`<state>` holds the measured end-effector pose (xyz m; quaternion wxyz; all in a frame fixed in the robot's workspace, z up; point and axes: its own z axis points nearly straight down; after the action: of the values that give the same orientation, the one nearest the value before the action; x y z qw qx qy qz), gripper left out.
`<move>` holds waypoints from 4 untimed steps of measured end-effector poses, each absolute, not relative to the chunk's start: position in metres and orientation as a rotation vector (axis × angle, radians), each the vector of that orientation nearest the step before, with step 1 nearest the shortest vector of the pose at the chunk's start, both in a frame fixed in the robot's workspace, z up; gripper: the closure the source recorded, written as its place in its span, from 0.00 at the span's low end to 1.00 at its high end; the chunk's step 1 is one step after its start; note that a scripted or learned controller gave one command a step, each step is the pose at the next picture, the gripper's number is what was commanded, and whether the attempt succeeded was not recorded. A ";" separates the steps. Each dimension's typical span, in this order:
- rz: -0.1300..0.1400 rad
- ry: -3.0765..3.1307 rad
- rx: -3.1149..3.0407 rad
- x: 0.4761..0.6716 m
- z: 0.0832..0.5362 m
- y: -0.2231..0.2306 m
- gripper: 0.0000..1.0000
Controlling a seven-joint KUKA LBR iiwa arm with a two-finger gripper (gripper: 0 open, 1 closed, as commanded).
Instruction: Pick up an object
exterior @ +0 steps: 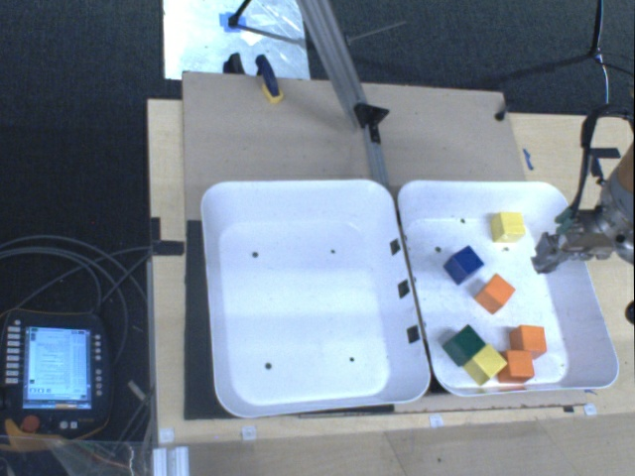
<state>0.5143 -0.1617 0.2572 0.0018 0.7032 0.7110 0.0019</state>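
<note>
I see the gripper [549, 254] hanging over the right bin [585, 305] at about its 3 o'clock edge, reaching in from the right; I cannot tell its state from this angle. Nothing sits in its grasp that I can make out. From the gripper, the yellow cube [508, 226] lies near at 10 o'clock, the blue cube [463, 264] farther off at 9 o'clock, and an orange cube [495, 293] near at 8 o'clock. Toward the bin's 6 o'clock edge I have a cluster: a green cube [462, 344] touching a second yellow cube [485, 364], with two more orange cubes [522, 353] just beside them. The left bin [223, 266] lies alongside.
</note>
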 end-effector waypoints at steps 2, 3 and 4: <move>0.005 2.231 2.208 0.548 0.254 -0.076 1.00; 0.004 2.232 2.210 0.559 0.247 -0.030 1.00; 0.008 2.232 2.207 0.585 0.257 0.018 1.00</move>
<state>0.5850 0.0180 0.2567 0.0011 0.7031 0.7111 0.0025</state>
